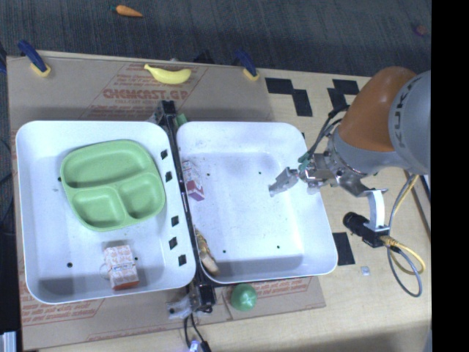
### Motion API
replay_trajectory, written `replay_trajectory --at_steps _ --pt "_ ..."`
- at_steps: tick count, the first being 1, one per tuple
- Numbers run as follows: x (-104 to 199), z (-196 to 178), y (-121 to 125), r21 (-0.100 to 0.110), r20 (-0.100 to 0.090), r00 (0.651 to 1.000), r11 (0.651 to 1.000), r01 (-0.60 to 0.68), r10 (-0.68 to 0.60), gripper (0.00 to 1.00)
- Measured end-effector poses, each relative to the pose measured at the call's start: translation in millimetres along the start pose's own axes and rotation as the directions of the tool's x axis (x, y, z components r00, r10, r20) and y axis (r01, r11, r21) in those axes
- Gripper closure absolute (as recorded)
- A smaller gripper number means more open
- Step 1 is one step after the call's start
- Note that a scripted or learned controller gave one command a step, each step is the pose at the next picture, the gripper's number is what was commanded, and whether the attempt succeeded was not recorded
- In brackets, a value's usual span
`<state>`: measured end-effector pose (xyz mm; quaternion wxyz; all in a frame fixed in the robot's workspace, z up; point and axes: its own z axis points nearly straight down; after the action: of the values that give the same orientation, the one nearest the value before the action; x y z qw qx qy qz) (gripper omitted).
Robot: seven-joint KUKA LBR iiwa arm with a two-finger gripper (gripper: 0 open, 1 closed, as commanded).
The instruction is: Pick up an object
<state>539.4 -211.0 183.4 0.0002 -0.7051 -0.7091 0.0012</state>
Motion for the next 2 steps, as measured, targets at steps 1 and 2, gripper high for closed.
replay_trajectory --at_steps 1,2 --pt "0 -15 11 0.000 -0.002 1.000 1.000 0.000 0.000 0.00" --pt "0 -25 5 -0.001 0.000 1.000 1.000 -0.001 0.001 0.00"
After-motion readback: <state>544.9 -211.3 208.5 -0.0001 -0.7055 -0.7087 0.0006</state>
